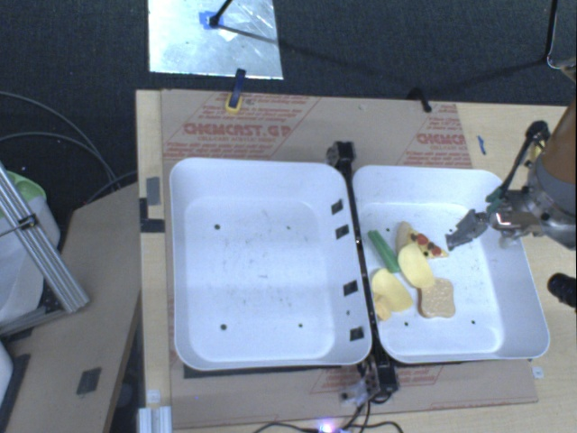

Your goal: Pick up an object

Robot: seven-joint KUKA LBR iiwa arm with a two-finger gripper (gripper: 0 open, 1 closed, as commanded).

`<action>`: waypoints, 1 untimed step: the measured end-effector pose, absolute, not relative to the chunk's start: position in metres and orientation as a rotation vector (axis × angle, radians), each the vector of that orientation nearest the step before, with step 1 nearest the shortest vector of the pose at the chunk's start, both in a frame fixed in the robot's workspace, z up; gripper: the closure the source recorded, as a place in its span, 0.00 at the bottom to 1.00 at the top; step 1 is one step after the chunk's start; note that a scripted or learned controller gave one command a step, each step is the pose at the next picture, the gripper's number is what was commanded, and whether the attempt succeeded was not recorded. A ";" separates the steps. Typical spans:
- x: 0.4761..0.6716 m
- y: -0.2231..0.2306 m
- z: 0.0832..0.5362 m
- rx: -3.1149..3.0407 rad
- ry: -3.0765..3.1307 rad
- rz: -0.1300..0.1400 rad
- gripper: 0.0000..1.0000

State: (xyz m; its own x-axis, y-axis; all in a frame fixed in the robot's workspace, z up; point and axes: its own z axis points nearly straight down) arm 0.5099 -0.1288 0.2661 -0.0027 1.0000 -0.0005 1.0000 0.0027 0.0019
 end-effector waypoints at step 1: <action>0.535 -0.105 0.084 2.223 2.232 -0.006 0.00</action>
